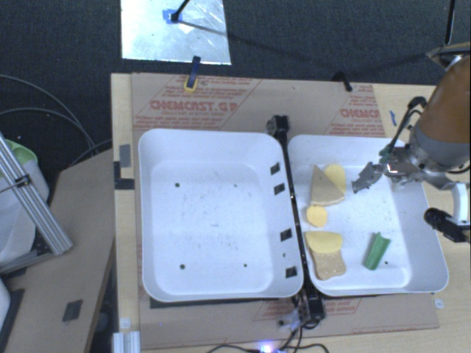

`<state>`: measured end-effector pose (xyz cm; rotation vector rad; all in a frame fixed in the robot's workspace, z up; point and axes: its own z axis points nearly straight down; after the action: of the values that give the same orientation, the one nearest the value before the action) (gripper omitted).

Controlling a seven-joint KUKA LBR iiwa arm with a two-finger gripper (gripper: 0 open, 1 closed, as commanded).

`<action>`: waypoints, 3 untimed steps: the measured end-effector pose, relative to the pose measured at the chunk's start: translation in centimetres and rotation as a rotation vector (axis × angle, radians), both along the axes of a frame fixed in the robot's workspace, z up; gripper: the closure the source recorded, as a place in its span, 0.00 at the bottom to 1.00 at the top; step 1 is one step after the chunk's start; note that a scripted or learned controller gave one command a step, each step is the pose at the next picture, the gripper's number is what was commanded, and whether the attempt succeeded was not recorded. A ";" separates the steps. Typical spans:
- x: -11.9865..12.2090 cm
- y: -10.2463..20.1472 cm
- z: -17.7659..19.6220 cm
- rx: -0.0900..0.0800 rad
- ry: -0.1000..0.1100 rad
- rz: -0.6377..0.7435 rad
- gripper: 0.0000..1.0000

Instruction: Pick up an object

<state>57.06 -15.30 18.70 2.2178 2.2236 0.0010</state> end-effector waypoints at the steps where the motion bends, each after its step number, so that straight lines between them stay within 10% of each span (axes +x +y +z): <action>1: -2.8 7.5 -10.7 0.002 0.002 0.006 0.00; 2: 0.1 16.4 0.4 0.003 -0.014 0.008 0.00; 3: 3.9 13.5 -0.2 -0.001 -0.004 -0.003 0.00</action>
<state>60.95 -1.75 18.49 2.2185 2.2179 0.0046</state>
